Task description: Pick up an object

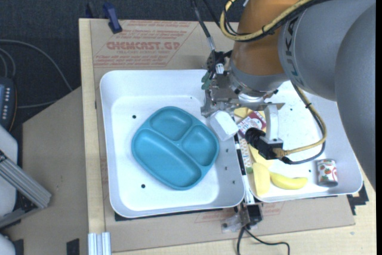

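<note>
Reaching in from the right, the grey arm with its orange band hangs over the seam between the two white bins, and its gripper sits low at that seam; whether it is wide or narrow cannot be told, since the wrist covers most of it. One small white block-like piece shows at the gripper's tip, though whether it is part of the tool or a loose thing is unclear.

Two bins stand side by side on the surface. To the gripper's left, the left bin holds one thing: a blue divided plate with three compartments, lying flat, its nearest edge just beside the gripper.

To the gripper's right and below it, the right bin holds several things. One yellow banana lies below the gripper, near the bin's front edge. One small can with a red and white label sits further right of the banana. One red and white packet, partly hidden, lies just beside the gripper on its right
</note>
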Robot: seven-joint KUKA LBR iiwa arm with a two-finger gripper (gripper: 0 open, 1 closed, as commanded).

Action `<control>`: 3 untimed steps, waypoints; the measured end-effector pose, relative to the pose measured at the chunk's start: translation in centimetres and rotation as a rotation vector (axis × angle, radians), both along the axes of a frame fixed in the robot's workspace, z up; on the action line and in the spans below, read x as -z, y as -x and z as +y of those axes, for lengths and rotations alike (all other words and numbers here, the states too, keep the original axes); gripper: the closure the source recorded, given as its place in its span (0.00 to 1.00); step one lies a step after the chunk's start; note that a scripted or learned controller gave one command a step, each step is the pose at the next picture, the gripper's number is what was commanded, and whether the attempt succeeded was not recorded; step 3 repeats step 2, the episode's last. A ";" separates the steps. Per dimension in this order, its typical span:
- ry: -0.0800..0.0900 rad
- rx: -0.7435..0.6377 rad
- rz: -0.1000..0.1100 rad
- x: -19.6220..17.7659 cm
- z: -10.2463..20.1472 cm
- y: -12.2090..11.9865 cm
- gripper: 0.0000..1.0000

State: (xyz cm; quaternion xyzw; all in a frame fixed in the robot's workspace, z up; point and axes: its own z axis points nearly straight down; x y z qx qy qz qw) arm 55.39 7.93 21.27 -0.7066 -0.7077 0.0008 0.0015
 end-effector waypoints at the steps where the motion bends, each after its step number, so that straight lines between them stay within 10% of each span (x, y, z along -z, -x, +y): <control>1: 0.002 0.002 -0.005 -3.0 -7.9 -0.9 1.00; 3: 0.000 0.001 0.000 -4.6 -5.0 3.7 1.00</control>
